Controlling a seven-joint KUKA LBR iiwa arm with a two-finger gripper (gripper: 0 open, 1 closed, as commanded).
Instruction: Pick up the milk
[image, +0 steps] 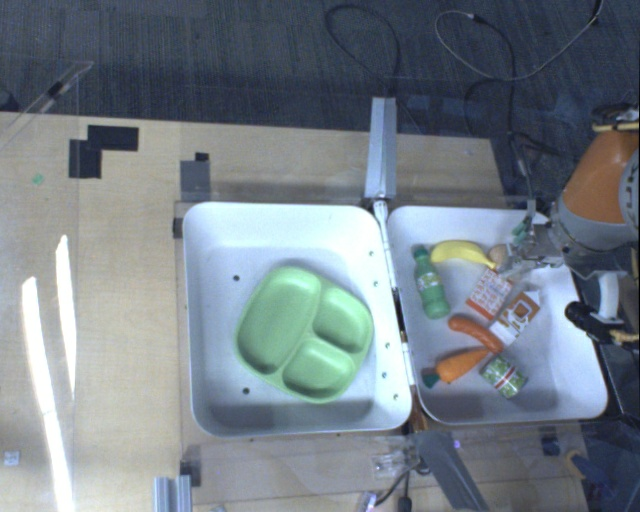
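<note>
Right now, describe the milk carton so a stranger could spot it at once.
Start at the right-hand white bin, the one crowded with groceries. Near its middle, just below the banana and right of the green bottle, lies the milk carton, flat on the bin floor. It is the one boxy item there, white with orange and brown printing, while its neighbours are rounded.

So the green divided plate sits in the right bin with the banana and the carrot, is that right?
Not quite. The camera view shows the green divided plate alone in the left bin. The banana and the carrot do lie in the right bin, as you said.
</note>
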